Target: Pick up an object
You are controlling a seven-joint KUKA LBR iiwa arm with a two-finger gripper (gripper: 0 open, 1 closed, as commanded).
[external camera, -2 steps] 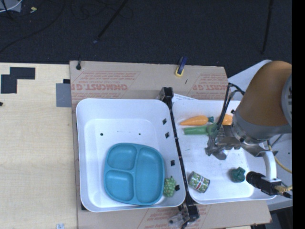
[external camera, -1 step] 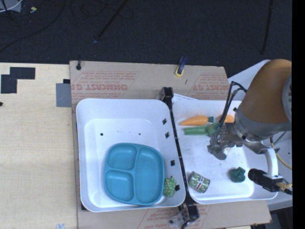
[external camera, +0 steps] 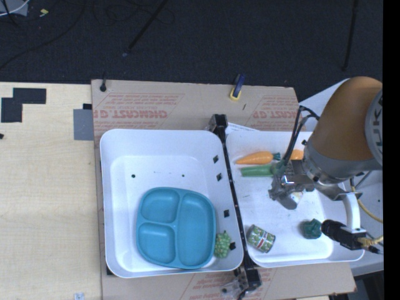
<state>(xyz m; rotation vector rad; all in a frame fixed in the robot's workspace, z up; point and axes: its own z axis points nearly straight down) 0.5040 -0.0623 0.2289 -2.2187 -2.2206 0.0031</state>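
My gripper (external camera: 285,194) hangs low over the middle of the right bin (external camera: 284,255), its metal tip just below an orange carrot (external camera: 254,158) and a green stick-shaped piece (external camera: 257,171). A small printed can (external camera: 260,238) lies on its side toward the bin's near left corner. A teal lump (external camera: 312,229) rests near the front right. Another orange bit (external camera: 297,155) peeks out beside the arm, which hides most of it. Nothing shows between the gripper and the bin floor.
The left bin (external camera: 119,161) holds a blue divided plate (external camera: 175,227) and a small green bumpy item (external camera: 222,245) by its near right corner. A black divider rail (external camera: 226,180) runs between the bins. Brown cardboard (external camera: 162,105) lies under both.
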